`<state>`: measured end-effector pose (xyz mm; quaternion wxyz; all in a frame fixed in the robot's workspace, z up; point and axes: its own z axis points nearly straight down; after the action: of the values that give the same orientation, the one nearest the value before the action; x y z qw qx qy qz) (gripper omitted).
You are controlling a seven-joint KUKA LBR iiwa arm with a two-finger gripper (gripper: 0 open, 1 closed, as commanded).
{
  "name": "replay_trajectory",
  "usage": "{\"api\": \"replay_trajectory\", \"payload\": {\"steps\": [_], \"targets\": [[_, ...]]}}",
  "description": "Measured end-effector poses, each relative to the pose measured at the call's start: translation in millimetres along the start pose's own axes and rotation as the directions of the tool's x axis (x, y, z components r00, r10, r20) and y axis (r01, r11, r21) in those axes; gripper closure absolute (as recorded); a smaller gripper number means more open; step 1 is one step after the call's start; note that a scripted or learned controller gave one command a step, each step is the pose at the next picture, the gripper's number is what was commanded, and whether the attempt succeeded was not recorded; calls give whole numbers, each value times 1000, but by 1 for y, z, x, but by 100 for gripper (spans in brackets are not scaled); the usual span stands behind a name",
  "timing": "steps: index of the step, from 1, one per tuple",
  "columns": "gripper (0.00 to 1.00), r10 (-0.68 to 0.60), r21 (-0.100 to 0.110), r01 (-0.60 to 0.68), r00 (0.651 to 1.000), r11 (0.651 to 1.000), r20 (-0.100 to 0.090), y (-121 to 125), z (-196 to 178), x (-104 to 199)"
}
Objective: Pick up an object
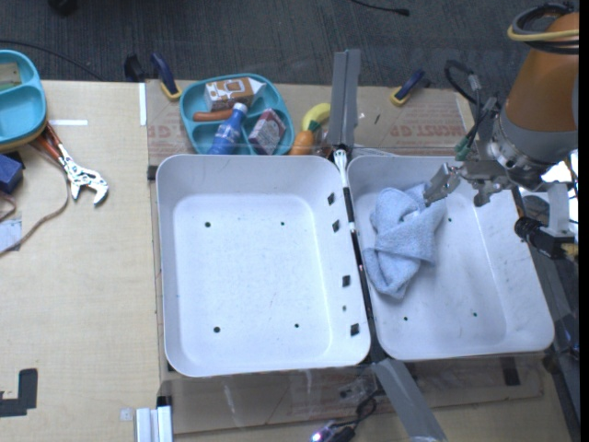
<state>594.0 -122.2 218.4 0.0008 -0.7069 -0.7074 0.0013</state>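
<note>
A crumpled light-blue cloth (402,238) lies in the left half of the right white bin (488,311), against the divider. Its upper right corner rises in a peak toward my gripper (460,190). The gripper hangs low over the bin's back right part, below the orange band of the arm (543,86). Its two fingers stand apart and open, and the left fingertip (440,184) touches the cloth's raised corner. I see nothing between the fingers.
The left white bin (248,265) sits beside the right one, with a grey post (344,95) behind the divider. A teal tray (236,113) of small items and a yellow object (316,116) lie at the back. A wrench (83,180) lies on the wooden bench at left.
</note>
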Motion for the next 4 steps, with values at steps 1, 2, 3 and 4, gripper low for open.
{"api": "replay_trajectory", "payload": {"steps": [1, 2, 3, 4], "targets": [[0, -74, 0, 74, 997, 997, -1, -18, 57, -36], [0, -322, -1, 322, 947, 947, -1, -43, 110, 3], [0, -423, -2, 423, 906, 906, 0, -67, 112, -8], [0, -371, -3, 371, 929, 929, 1, -43, 127, -21]]}}
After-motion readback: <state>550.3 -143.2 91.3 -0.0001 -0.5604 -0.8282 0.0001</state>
